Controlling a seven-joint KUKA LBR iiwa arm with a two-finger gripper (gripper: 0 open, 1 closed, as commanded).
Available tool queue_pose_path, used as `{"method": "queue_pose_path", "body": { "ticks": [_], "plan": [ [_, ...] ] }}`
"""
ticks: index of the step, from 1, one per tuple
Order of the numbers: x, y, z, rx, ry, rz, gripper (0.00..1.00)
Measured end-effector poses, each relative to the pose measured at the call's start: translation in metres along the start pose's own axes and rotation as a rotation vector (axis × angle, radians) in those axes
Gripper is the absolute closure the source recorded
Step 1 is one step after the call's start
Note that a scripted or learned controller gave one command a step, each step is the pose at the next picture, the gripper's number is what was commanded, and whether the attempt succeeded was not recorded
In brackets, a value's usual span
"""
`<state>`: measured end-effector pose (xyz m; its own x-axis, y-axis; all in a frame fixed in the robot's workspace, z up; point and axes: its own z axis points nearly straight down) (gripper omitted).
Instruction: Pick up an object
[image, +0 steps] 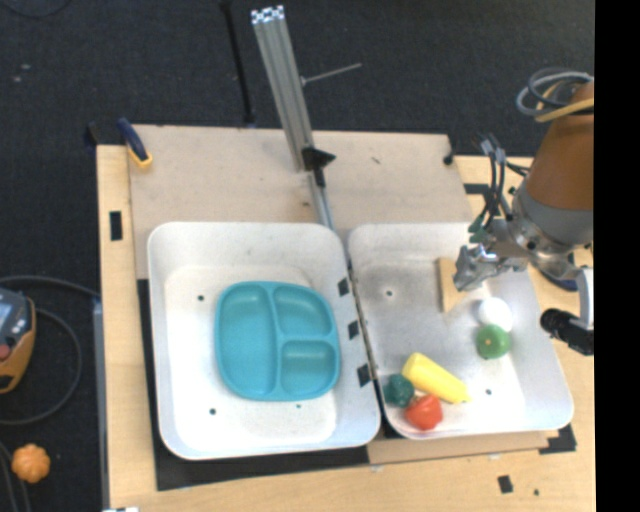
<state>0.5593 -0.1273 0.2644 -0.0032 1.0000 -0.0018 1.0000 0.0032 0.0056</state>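
1. Dark carpet surrounds a pale wooden bench (230, 180) that carries two shallow white bins side by side, with a slanted aluminium rail (285, 85) rising from the bench's far edge
2. On the floor at the lower left lies a small orange pumpkin-shaped toy (30, 461)
3. Left bin (185, 250) holds a turquoise divided plate (277, 339), lying flat near its middle
4. Right bin (400, 260) holds the loose objects, gathered in its right and near parts
5. A thin tan block (443, 286) lies near the bin's middle right, its long axis running from far to near
6. Just right of it sit a white ball (494, 313) and, touching its near side, a green round piece (491, 343)
7. A yellow banana-shaped piece (434, 378) lies near the front rim, its long axis slanting from upper left to lower right, the right end pointing toward the bin's near right corner
8. Beside its left end is a dark green piece (398, 391), and just below it a red round piece (424, 412)
9. The gripper (478, 268) hangs over the tan block's right side, just above the white ball; whether its jaws are apart or together cannot be told, and nothing is seen between them
10. The arm (558, 170) enters from the right, orange band above grey wrist
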Motion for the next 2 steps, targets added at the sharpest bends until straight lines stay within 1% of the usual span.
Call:
{"method": "queue_pose_path", "body": {
  "ticks": [1,2],
  "plan": [
    [0.054,0.018,-0.005,0.003,0.002,-0.004,1.00],
    [0.107,0.043,0.010,0.004,0.002,-0.004,1.00]
  ]
}}
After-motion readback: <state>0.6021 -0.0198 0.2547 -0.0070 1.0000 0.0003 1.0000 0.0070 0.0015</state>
